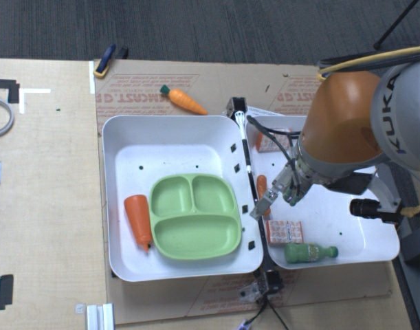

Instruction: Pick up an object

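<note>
The arm (347,115) is sitting closest to the lens, with its orange band blocking out the 12 o'clock part of the right bin (374,253). The gripper (264,206) is being held low at that bin's 9 o'clock edge, right against the rims where the two bins meet. Whether it's wide or narrow can't be told from this angle, and nothing is being seen carried in it.

Pickable stuff nearby: a small orange piece (262,184) is lying just at the gripper's 12 o'clock, tight to the wall. A packet (285,232) is lying near its 5 o'clock, and a bottle (309,253) is lying on its side just past that. Over in the left bin (120,157), a plate (196,215) is taking up the middle, with a carrot (137,220) touching it at 9 o'clock.

What's probably being risked here:
- The rim is being crowded, so it could get pinched or bumped instead of the orange piece, and a bin could get shoved.
- The orange piece is being hugged by the wall, so it's likely being left too little room for a clean close and could get nudged away.
- The bottle is round and lying flat, so it's likely to roll if it's clipped.
</note>
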Controlling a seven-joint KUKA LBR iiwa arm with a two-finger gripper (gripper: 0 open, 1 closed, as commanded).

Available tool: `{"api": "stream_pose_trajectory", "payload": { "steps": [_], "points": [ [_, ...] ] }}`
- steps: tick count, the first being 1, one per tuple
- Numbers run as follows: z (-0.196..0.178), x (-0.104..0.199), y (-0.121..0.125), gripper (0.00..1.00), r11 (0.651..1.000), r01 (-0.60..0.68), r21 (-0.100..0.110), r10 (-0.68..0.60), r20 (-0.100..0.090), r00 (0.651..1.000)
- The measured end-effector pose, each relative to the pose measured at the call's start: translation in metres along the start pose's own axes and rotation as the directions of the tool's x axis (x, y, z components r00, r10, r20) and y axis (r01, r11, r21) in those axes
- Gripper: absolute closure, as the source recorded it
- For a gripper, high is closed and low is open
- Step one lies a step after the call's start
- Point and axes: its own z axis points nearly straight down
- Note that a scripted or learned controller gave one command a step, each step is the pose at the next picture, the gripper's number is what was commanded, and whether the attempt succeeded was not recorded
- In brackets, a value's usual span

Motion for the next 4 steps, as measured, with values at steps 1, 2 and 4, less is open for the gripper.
{"api": "stream_pose_trajectory", "payload": {
  "steps": [1, 2, 4],
  "points": [
    [0.000, 0.025, -0.002, 0.00, 0.976, 0.218, 0.000, -0.218, -0.001, 0.976],
    [0.000, -0.040, 0.035, 0.00, 0.941, 0.339, -0.001, -0.339, 0.002, 0.941],
    [0.082, -0.132, -0.014, 0.00, 0.518, 0.855, -0.001, -0.855, 0.000, 0.518]
  ]
}}
